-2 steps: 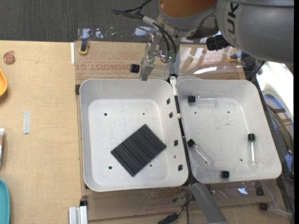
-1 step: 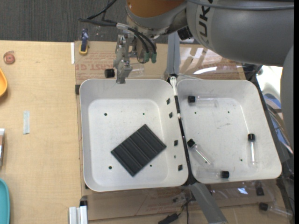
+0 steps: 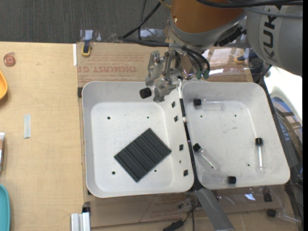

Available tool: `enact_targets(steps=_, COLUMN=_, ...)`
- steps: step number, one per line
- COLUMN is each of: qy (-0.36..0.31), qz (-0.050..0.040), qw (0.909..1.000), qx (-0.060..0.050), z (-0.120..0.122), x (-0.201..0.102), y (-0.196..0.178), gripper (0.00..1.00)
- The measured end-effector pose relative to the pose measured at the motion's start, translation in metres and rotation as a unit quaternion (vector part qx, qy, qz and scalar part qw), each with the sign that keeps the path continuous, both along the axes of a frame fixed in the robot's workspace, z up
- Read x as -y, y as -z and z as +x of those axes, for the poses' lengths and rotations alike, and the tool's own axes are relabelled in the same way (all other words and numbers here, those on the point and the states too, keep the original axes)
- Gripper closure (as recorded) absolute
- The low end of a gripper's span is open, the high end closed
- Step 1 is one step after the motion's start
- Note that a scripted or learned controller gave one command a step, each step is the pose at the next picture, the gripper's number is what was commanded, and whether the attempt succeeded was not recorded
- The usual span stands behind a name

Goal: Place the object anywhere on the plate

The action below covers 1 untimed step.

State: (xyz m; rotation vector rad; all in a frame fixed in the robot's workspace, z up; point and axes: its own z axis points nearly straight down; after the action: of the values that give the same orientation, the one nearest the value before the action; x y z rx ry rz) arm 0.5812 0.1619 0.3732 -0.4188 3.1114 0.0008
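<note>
Arm (image 3: 216, 8) overhead, claw (image 3: 161, 88) low above left bin's (image 3: 96, 177) back edge

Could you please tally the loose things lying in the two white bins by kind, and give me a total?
Dark ribbed plate, left bin: 1
Clear tubes with black caps, right bin: 3, at the back, in the middle, on the right
Loose black cap, right bin, front: 1
Total: 5
A black-capped piece sits by the gripper; I cannot tell if it is held.
</note>
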Motion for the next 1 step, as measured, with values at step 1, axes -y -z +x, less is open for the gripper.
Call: enact_targets(steps=1, qy=-0.198, qz=0.0006, qw=0.9801, qx=0.0, z=0.0242, x=-0.0544, y=0.0502, gripper=1.0)
